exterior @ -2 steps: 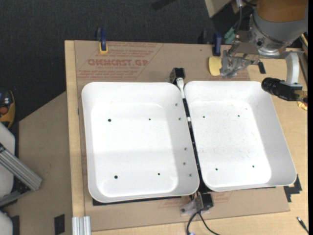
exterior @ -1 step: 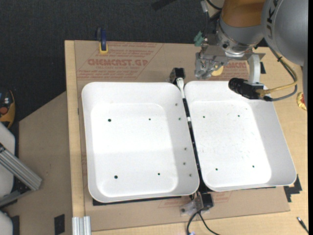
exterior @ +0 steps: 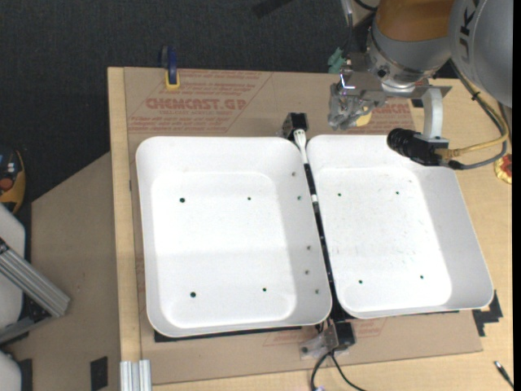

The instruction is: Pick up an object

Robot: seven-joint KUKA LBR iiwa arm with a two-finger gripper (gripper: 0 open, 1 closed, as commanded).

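Observation:
My gripper (exterior: 348, 111) hangs over the cardboard just behind the far left corner of the right bin (exterior: 456, 218). The grey wrist with its orange band (exterior: 411, 10) rises above it at the top right. A small yellowish patch (exterior: 363, 119) shows right beside the gripper's tip; I cannot tell whether it is an object or part of the board. The left bin (exterior: 163, 243) lies to the left, with white floor and a few small dark dots showing.
Both bins rest on a cardboard sheet (exterior: 203, 100) with red print. A black clamp (exterior: 295, 125) sits at the far end of the seam between the bins, and another (exterior: 338, 334) at the near end. A black cable fitting (exterior: 415, 147) overhangs the right bin's far rim. A blue-yellow clamp (exterior: 170, 65) grips the board's far edge.

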